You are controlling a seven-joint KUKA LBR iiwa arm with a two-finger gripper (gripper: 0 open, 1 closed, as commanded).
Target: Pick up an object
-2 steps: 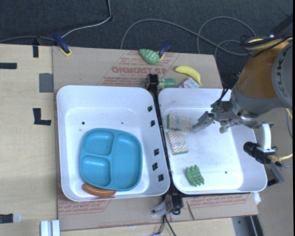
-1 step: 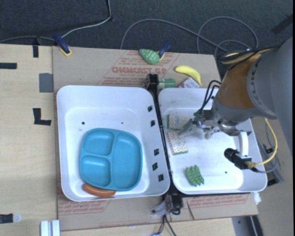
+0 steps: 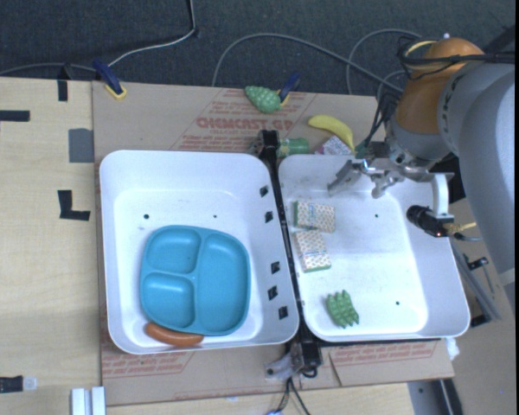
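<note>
My gripper (image 3: 361,182) hangs over the far part of the right bin (image 3: 432,296), its two grey fingers spread apart with nothing between them. Below and left of it lie two patterned sponge-like pads, one (image 3: 316,216) nearer the fingers and another (image 3: 312,252) just in front of that. A green bumpy toy (image 3: 341,309) rests near the bin's front. In the left bin (image 3: 121,188) a blue divided plate (image 3: 195,278) lies flat with an orange sausage (image 3: 173,335) at its front edge.
Behind the bins on the cardboard lie a yellow banana (image 3: 332,129) and a green toy (image 3: 263,98) with a blue clip. Black clips line the divider between the bins. Cables trail across the dark floor at the back.
</note>
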